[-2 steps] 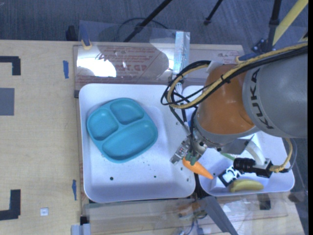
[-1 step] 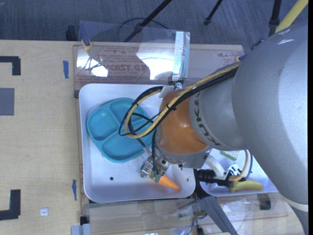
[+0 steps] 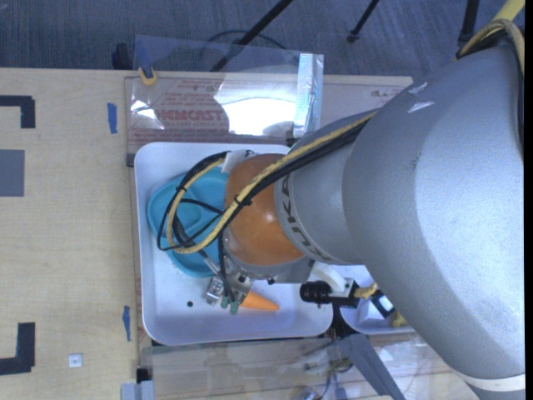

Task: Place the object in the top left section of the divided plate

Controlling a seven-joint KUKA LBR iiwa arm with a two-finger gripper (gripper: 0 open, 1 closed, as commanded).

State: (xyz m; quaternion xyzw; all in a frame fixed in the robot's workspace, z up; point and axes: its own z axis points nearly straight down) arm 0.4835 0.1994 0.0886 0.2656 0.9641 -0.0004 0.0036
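- The grey arm (image 3: 433, 207) fills the right half of the camera view and reaches leftward over a shallow white bin (image 3: 166, 319), its orange band (image 3: 254, 215) sitting above the middle of that bin.
- Black and yellow cables (image 3: 196, 215) loop off the wrist and hang across the bin's left part.
- Under the arm lies the blue divided plate (image 3: 166, 215) — just its left rim and a slice of its inner surface show, so which section is which cannot be told from here.
- The gripper (image 3: 223, 292) points down just below the plate's lower edge, near the bin's front wall; its metal tip is small and partly hidden by the wrist, and I cannot tell how it is set.
- An orange carrot-shaped object (image 3: 260, 303) with a green end lies on the bin floor, just beside the gripper tip on its right, the green end nearest the tip. It looks to rest on the white floor, outside the plate; whether it touches the gripper cannot be told.
- A small dark speck (image 3: 190, 304) sits on the bin floor to the left of the gripper.
- Behind the bin stands a clear plastic panel (image 3: 225, 98) with a reddish printed strip — it catches a bright glare.
- The light wooden tabotop is better named the tabletop (image 3: 67, 223); it carries blue tape marks and black corner marks at left.
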